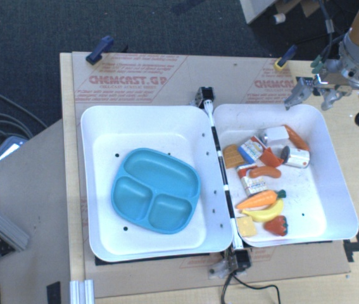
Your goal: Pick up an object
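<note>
Claw: fingers spread wide, holding nothing, above right bin's one-o'clock rim.
Toy food: crowds that bin's nine-o'clock side.
Open room: bin's three-o'clock floor.

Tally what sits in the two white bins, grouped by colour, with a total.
Blue: 1, the divided plate in the left bin.
Orange or red: 5, including the carrot and strawberry.
Yellow or tan: 3, including the banana.
White or mixed packaging: 4, roughly; the right bin pile overlaps.
Total: about 13.
</note>
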Robot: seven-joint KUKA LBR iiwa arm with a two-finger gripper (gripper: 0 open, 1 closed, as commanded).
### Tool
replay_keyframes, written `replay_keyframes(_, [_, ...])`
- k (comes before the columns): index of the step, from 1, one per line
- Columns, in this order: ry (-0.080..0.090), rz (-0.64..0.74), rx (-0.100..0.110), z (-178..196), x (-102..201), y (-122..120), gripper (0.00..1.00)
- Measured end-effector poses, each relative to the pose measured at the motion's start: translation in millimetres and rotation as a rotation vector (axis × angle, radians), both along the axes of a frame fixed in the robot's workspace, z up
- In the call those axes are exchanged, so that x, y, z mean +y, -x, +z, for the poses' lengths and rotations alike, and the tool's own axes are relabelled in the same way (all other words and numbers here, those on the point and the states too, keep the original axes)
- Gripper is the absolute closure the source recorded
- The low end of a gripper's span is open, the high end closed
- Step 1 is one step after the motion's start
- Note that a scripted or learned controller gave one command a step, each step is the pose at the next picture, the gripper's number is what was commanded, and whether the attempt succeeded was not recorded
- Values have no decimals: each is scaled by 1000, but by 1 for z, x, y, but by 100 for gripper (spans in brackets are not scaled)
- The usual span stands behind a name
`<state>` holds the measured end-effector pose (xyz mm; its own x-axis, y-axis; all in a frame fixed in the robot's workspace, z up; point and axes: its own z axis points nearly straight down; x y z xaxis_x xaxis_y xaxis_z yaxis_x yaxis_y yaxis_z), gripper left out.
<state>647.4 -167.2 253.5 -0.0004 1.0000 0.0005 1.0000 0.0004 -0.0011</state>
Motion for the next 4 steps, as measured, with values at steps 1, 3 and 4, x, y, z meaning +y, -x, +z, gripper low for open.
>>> replay_keyframes(1, [0,1,1,-169,-10,-19,0])
replay_keyframes(3, [1,-1,-2,-158,-2,26,100])
replay_keyframes(4, [0,1,-1,-96,75,57,100])
